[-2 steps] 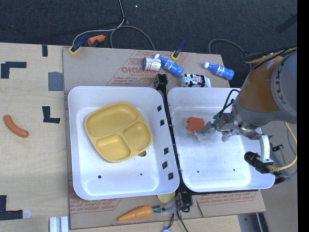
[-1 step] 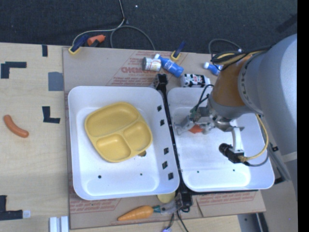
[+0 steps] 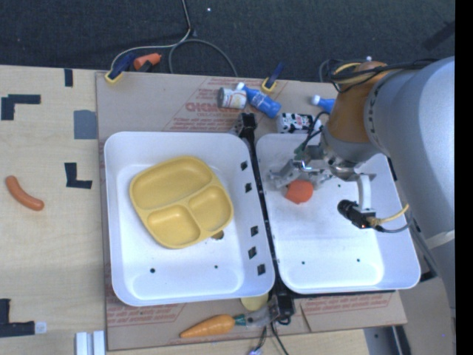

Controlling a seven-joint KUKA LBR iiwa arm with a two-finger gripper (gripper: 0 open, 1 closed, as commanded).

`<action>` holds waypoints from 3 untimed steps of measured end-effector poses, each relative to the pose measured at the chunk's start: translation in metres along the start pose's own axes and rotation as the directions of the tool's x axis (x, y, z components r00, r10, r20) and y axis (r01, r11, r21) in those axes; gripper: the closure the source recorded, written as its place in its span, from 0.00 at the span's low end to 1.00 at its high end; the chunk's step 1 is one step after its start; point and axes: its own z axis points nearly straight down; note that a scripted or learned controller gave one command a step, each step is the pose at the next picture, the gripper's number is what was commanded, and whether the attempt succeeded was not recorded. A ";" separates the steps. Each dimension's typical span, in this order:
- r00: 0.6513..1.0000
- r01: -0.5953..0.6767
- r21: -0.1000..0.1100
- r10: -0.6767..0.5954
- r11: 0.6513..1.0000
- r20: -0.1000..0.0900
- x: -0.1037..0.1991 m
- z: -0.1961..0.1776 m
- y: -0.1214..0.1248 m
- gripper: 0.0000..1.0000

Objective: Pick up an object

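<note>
A small orange-red ball-like object (image 3: 299,191) lies in the right bin (image 3: 347,268), near its upper left. My gripper (image 3: 293,174) hangs just above and slightly left of it, its grey fingers pointing left across the bin. The object sits right below the fingers; whether they touch it I cannot tell. The grey arm with its orange band (image 3: 355,117) comes in from the upper right.
The left bin (image 3: 185,283) holds a yellow divided plate (image 3: 181,200). Outside the bins lie a toy carrot (image 3: 209,325) at the front, a toy sausage (image 3: 24,193) at far left, blue and white clamps and bottles (image 3: 251,98) at the back.
</note>
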 end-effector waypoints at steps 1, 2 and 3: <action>1.000 0.001 -0.005 -0.001 1.000 0.002 0.000 -0.011 0.000 1.00; 1.000 0.003 -0.003 -0.003 1.000 -0.003 0.046 -0.116 -0.061 1.00; 1.000 0.009 0.005 -0.009 1.000 -0.004 0.146 -0.097 -0.058 1.00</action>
